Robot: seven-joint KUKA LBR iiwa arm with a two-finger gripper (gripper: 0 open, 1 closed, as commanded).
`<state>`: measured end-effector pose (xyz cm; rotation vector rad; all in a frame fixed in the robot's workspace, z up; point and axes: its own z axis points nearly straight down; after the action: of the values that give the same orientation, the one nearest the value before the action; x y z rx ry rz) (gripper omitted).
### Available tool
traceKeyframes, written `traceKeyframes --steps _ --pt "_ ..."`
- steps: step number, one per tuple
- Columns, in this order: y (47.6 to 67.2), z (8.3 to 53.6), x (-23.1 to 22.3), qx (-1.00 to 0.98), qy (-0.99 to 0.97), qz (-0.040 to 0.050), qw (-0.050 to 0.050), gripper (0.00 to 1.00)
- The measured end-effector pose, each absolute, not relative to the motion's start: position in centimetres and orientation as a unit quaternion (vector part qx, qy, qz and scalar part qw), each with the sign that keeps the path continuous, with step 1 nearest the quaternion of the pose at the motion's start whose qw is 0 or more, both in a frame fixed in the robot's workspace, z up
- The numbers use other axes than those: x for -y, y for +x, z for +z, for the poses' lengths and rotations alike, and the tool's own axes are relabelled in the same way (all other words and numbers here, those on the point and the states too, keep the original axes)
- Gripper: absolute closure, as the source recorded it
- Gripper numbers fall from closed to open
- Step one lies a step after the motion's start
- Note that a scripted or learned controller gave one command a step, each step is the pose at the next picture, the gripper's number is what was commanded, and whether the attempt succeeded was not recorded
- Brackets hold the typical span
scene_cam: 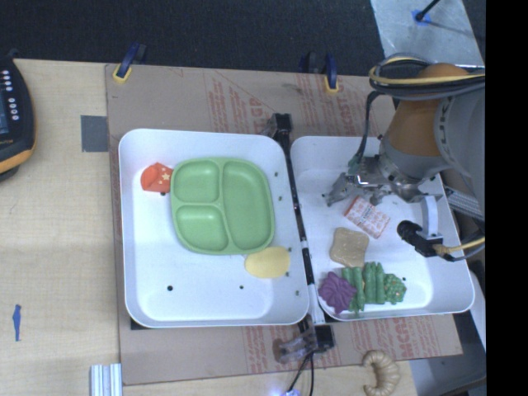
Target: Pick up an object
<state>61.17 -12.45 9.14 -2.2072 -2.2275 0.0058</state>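
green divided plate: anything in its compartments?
Empty. All three wells of the green divided plate show bare green; the yellow piece and red piece lie outside its rim.

Taking the green divided plate [223,205] as the landmark: it hogs the middle of the left bin [136,221], with a red piece [156,177] touching its left edge and a yellow piece [267,262] at its lower right corner. Below the plate there's a wide bare strip of bin floor, easy to get into. Right of the plate, past the bin walls, things get crowded: the arm [417,130] hangs over the upper part, and a packet [367,217], tan slice [350,247], purple piece [337,290] and green veg [375,284] cluster lower down.
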Motion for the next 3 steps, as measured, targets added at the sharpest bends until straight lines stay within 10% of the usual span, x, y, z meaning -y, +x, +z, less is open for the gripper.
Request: traceKeyframes --steps 2,3 --pt "53.6 14.4 19.0 0.707 -0.708 0.0015 -0.002 0.00" --pt "59.4 11.3 14.2 0.711 -0.703 0.0001 0.001 0.00"
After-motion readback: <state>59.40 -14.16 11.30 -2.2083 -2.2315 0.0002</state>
